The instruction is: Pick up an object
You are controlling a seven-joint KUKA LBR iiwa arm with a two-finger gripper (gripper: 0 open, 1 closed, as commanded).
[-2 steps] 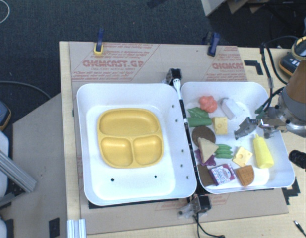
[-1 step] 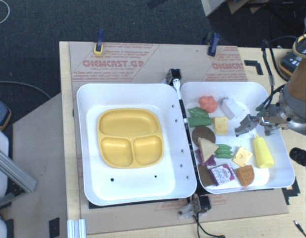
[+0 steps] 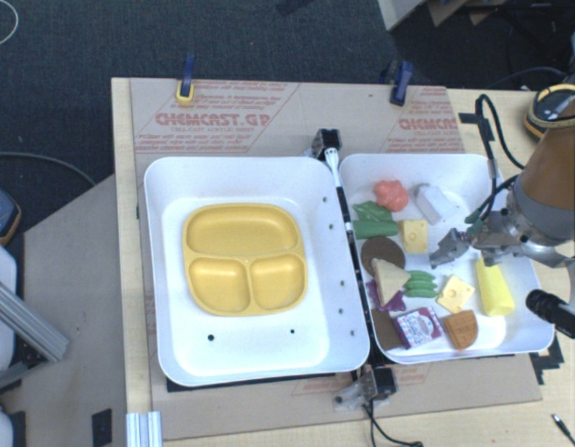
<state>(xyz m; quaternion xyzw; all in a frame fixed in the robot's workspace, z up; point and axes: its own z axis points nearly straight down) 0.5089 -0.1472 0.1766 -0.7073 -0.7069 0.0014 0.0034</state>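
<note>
2 white bins (image 3: 166, 250), 1 yellow tray (image 3: 242, 257).

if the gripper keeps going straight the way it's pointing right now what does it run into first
The gripper points toward the picture's left, low over the right bin. Going straight on, it would probably meet the pale yellow cheese block first, or the green bean pieces just below. Its height is unclear, so this is a guess.

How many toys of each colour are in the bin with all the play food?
Right bin, what can be made out:
Yellow: 3, cheese cube, cheese wedge, long yellow piece
Green: 2, leafy piece, bean pods
Brown: 2, round piece, cookie
Pink-red: 1
White: 1
Purple packet: 1
Tan slice: 1
Total: 11
</note>
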